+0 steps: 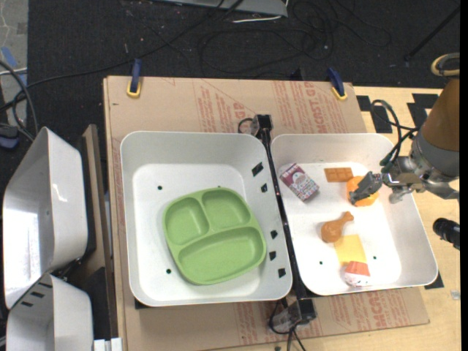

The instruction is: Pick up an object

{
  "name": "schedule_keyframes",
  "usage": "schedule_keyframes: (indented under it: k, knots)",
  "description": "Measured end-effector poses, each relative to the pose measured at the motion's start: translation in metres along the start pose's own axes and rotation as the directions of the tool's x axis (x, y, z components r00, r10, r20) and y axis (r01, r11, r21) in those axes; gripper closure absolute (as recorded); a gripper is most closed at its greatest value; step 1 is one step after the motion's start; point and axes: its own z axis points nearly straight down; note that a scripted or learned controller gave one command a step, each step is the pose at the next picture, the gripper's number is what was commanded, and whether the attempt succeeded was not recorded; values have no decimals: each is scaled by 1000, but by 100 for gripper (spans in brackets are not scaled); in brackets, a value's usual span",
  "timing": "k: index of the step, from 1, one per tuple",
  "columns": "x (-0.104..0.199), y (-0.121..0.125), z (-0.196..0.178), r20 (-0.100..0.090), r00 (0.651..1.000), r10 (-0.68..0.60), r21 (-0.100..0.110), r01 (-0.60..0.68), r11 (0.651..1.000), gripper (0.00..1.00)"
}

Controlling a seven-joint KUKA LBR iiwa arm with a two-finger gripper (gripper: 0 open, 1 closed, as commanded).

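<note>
Two shallow white bins sat side by side on a cardboard-covered bench. The left bin (139,196) carried a green divided plate (213,234) near its middle, tilted a little, with three compartments facing up. The right bin (417,258) carried the loose items: a small maroon and white packet (300,181) near its far left corner, a flat orange cracker-like piece (338,174) close to the far wall, a toy chicken drumstick (336,227) around the centre, a yellow block (352,249) just beside the drumstick on the near side, and a small red and white piece (356,271) touching the yellow block near the front wall. The arm reached in over the right edge of the right bin, and its gripper (374,183) hung low over the far right part of that bin. An orange and yellow toy (363,190) lay right at the fingertips; whether the jaws were pinching it or merely touching it could not be told, since the fingers overlapped the toy.
</note>
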Motion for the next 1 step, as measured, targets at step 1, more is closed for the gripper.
schedule_keyframes:
  k: [1]
  knots:
    - [3,24,-43,2,1000,-4,-6,4,1000,0]
